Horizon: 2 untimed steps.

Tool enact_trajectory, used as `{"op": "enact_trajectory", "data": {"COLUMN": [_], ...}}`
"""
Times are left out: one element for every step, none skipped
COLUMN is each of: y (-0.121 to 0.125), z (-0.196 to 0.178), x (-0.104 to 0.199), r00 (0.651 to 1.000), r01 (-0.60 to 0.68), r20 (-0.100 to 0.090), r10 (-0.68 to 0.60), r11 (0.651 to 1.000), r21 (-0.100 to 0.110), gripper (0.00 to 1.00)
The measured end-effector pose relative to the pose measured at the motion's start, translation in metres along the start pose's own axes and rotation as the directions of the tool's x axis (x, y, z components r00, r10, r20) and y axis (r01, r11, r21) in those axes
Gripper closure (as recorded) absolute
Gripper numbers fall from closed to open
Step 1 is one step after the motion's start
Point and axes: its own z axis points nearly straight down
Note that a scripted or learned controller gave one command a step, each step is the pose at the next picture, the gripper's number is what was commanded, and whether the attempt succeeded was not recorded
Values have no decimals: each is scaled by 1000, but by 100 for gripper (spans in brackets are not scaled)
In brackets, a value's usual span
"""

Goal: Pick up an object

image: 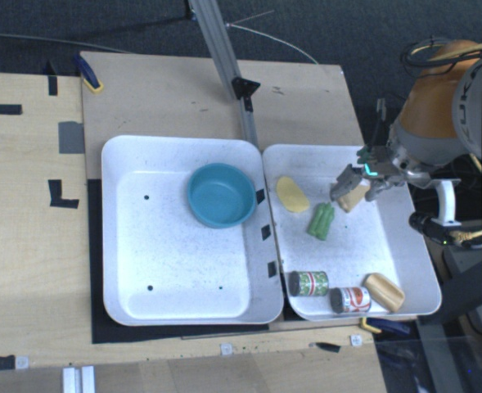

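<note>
Gripper (357, 188) over the right white bin (404, 244) clasps a small tan block (353, 196) between its fingers, just above a green oblong object (322, 221). Left white bin (126, 244) holds a round blue bowl (221, 195).

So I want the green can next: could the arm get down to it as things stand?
Probably yes. The green can lies at the right bin's near edge with open space above; only the red can is close beside it.
</note>
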Motion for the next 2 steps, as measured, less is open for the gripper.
{"op": "enact_trajectory", "data": {"y": [0, -6], "z": [-1, 63], "x": [0, 4], "r00": [1000, 1000], "r01": [0, -1], "r20": [0, -1], "r10": [0, 1], "r11": [1000, 1000], "r21": [-1, 6], "gripper": [0, 0]}}
